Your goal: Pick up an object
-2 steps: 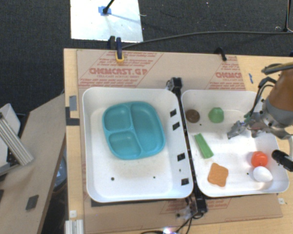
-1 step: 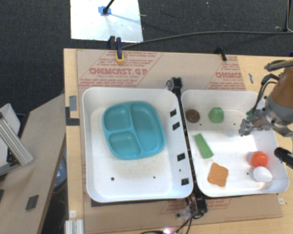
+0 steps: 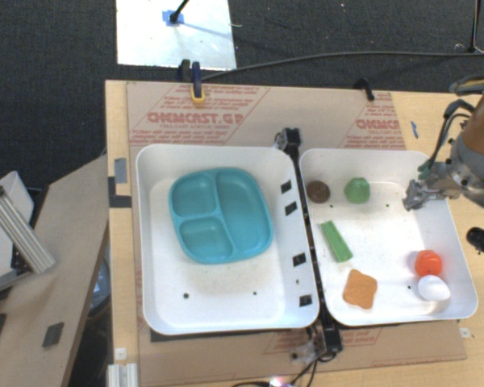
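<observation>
The right bin (image 3: pixel 387 216) holds a brown round piece (image 3: pixel 318 190), a green ball (image 3: pixel 356 189), a green flat stick (image 3: pixel 335 241), an orange bread-like piece (image 3: pixel 360 289), a red-orange ball (image 3: pixel 428 262) and a white egg shape (image 3: pixel 433 288). My gripper (image 3: pixel 417 194) hangs over the bin's right side, near its far right corner, with nothing seen between its fingers. It stands right of the green ball and above the red-orange ball in the view.
The left bin (image 3: pixel 157 240) holds a teal divided plate (image 3: pixel 220 214). A black divider with clips (image 3: pixel 300 224) runs between the two bins. Cables cross the bench behind the bins.
</observation>
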Action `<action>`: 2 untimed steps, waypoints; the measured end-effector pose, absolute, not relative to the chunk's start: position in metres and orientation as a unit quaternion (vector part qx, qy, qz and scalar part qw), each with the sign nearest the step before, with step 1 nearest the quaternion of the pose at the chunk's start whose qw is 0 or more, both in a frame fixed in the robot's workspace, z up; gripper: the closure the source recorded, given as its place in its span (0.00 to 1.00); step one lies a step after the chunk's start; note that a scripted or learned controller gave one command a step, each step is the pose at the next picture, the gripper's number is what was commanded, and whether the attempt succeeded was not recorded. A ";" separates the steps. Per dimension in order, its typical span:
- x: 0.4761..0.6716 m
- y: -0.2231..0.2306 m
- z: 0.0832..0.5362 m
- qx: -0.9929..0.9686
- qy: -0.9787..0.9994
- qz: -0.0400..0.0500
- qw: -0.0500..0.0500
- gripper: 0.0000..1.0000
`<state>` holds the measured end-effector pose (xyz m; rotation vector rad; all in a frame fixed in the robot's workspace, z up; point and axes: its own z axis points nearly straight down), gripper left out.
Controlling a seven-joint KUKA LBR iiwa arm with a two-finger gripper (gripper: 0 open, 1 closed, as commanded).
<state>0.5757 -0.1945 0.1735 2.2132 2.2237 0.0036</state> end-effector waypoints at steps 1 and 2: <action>0.568 -0.192 0.230 0.705 0.709 0.002 0.003 1.00; 0.569 -0.192 0.235 0.705 0.709 0.001 0.001 1.00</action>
